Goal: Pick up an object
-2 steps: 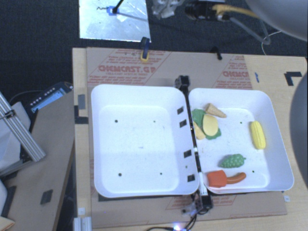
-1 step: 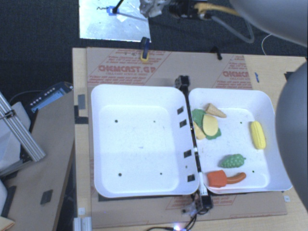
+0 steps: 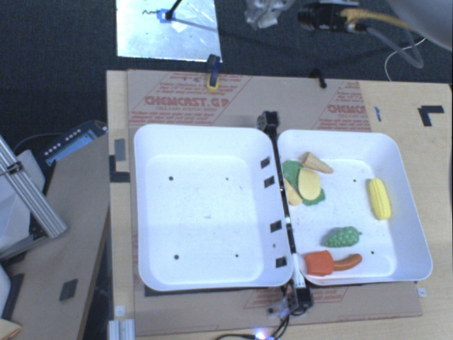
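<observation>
Right bin (image 3: 407, 183), contents as seen from the room: one yellow corn cob (image 3: 379, 198), lying lengthwise near the bin's right wall and well apart from the rest; one bunch of green grapes (image 3: 342, 237), lower middle; one orange-red block (image 3: 318, 263) with a sausage (image 3: 345, 262) touching it, both against the near wall; one heap by the divider, made up of a green leaf (image 3: 293, 171), a pale yellow slice (image 3: 308, 184) on top of it and a tan cone (image 3: 316, 163) just above. All looked like toy food: judged light, rigid or slightly springy, smooth-skinned and likely to slip, not fragile. Best candidate judged to be the corn cob, since it lay alone with bare floor on both long sides; hold advised across its narrow middle, so the curve seats between the pads. The grapes were bumpy and would probably grip well too. The heap by the divider looked awkward, flat pieces overlapping and close to the wall. Left bin (image 3: 205, 211): no items noted. Tool (image 3: 267, 6): hung at the top of the view, blurred and pale, high above the table (image 3: 297, 94) and beyond the far edge of both bins; whether it was apart or together could not be told. Every object lay well below and nearer the onlooker than the tool, the corn cob off to its right, nothing between its tips.
</observation>
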Available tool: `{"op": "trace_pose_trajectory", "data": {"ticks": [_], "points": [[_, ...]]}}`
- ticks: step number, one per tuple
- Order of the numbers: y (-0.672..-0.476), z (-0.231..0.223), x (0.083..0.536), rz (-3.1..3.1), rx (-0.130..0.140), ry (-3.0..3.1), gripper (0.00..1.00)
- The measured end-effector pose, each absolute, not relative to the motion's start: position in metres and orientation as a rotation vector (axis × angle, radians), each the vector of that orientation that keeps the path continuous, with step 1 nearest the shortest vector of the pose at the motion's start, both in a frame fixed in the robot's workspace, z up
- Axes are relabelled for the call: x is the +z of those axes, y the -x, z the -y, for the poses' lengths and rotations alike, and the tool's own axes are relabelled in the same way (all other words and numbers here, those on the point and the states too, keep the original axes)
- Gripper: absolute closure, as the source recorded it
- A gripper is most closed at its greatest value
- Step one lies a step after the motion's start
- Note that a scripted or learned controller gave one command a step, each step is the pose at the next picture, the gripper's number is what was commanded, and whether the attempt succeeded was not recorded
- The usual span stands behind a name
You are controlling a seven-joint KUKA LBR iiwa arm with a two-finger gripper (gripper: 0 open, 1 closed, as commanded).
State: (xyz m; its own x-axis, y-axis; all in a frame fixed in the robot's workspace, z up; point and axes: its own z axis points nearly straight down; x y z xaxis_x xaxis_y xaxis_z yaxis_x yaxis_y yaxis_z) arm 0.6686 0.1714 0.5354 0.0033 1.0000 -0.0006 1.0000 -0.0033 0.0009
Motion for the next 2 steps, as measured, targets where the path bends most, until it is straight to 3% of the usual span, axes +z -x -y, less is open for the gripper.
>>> {"op": "trace_pose_trajectory", "data": {"ticks": [1, 2], "points": [[-0.668, -0.195, 0.535, -2.226, 0.004, -2.216, 1.0], [-0.666, -0.132, 0.517, -2.217, -0.002, -2.225, 1.0]]}}
